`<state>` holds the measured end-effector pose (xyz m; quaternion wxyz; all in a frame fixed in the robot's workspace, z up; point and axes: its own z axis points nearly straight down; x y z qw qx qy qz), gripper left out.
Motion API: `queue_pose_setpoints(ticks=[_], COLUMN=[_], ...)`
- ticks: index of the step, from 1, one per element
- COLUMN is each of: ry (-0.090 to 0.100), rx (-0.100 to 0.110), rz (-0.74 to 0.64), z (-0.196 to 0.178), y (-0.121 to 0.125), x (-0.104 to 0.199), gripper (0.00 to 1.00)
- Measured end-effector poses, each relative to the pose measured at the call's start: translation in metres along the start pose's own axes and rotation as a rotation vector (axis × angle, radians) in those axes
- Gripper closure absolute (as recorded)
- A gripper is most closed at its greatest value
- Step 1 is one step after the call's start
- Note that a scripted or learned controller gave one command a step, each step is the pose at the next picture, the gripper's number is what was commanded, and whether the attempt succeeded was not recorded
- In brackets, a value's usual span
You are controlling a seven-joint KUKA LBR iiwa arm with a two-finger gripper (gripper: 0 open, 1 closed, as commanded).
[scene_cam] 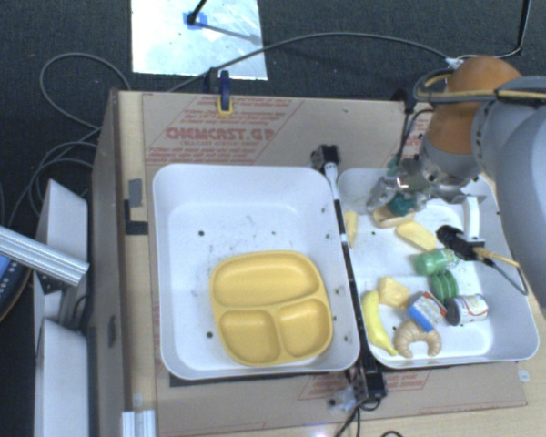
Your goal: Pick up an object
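One gripper (396, 192) low at right bin (514, 335) far edge, directly over teal object (402, 205); grip state unreadable; yellow block (417, 235) just nearward.

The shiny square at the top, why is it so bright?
Camera view: the silvery sheet glares, washed pale by overhead light; the white bins also look bright, while the dark floor stays dim. The gripper looks a bit blurry.
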<state>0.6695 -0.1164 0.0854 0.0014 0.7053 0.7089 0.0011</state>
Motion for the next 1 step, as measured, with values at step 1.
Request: queue_pose_setpoints(ticks=[1], ry=[-0.001], rx=[-0.005], rz=[-0.002], z=[-0.0119], y=[0.0015], x=[-0.0002], gripper=[1.0])
